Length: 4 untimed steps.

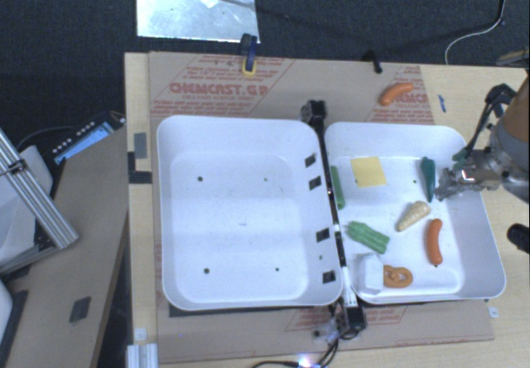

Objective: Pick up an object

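Teal pepper (427, 177), nearest thing to the gripper (451, 184), lying lengthwise near the right wall of the right bin (484, 275), just left of the fingertips. Just beside it, lower down, a pale beige corn-like piece (412, 215) and an orange sausage (434, 241); further left, a yellow square slice (368, 171), a green bumpy pickle (368, 235), a thin green stalk (337, 186) along the bin's left wall, and an orange ring-shaped pretzel (397, 277) beside a small white piece (364, 263) near the front. Outside the bins, a second orange sausage (396, 93) on the cardboard sheet (215, 84) behind. Left bin (174, 275) beside, with only small marks on its floor. Judged as the approach step: gripper over the right bin's right edge, nothing visible between the fingers, so no grasp yet. Jaw state not readable here, too small and blurred to call open or closed. Next move likely calls for settling on one item, probably the teal pepper, centring over it, aligning across its narrow width, descending to the floor and closing. Risk of clipping the bin wall, given how near the pepper lies to it.
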Tool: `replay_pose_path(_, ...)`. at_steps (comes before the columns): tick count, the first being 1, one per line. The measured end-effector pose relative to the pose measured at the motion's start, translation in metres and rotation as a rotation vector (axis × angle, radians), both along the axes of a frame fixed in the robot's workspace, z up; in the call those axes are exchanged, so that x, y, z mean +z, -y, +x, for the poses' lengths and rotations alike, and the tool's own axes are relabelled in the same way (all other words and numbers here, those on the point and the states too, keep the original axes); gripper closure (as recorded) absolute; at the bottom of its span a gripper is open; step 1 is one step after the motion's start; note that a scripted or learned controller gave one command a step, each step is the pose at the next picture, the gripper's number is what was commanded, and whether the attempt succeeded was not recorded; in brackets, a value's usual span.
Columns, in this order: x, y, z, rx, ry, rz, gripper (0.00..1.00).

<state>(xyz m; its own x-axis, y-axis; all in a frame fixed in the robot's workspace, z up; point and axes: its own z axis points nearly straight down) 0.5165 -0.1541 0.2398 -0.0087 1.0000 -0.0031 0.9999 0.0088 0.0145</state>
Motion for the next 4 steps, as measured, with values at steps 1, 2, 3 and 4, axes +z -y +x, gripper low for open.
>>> replay_pose_path(1, -0.081, -0.029, -0.032, -0.006, -0.021, 0.006, 1.0)
replay_pose_path(2, -0.122, -0.028, -0.026, -0.007, -0.018, 0.004, 1.0)
replay_pose_path(3, -0.081, -0.071, 0.034, 0.002, -0.006, 0.004, 1.0)
replay_pose_path(4, -0.02, -0.047, 0.049, -0.005, -0.006, 0.0, 1.0)
